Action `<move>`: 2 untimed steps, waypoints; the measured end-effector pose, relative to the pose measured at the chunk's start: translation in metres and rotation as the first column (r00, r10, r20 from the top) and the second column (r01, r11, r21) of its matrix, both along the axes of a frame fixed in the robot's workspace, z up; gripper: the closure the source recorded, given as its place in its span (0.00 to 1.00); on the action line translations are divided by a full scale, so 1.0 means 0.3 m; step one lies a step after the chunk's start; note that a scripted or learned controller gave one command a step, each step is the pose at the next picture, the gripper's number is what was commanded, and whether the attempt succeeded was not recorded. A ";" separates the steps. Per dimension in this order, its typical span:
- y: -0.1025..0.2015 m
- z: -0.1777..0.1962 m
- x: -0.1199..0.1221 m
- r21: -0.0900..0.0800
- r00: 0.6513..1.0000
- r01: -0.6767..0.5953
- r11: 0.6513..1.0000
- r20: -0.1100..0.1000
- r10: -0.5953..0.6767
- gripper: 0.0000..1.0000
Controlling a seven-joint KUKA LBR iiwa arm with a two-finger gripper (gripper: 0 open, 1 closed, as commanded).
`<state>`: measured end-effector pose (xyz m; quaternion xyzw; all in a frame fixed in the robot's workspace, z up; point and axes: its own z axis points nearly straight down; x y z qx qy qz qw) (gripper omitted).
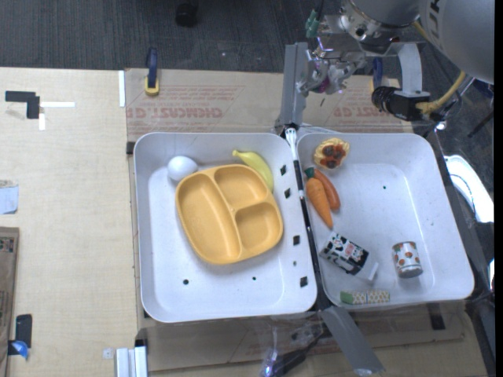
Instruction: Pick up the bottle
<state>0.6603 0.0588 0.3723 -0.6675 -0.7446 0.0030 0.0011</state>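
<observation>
You see a yellow tray [228, 214], yellow banana [255, 166], orange carrots [321, 197], a black-and-white cow-patterned bottle [344, 253], white bins [157, 281]

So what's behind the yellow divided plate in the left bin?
A white egg sits off the plate's far-left corner and a banana along its far-right edge. The plate covers the banana's near side.

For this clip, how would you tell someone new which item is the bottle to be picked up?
Start at the right bin, the one without the yellow divided plate. Near its front edge, close to the wall shared with the left bin, the bottle lies on its side. It is the small white one with black cow-like patches, unlike the orange carrot behind it and the upright red-and-white can to its right.
</observation>
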 end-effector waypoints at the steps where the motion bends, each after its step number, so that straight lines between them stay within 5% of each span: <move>1: 0.186 0.218 0.001 -0.001 0.999 -0.042 0.999 0.000 0.042 1.00; 2: 0.188 0.233 0.008 -0.005 0.999 -0.045 0.999 -0.006 0.045 1.00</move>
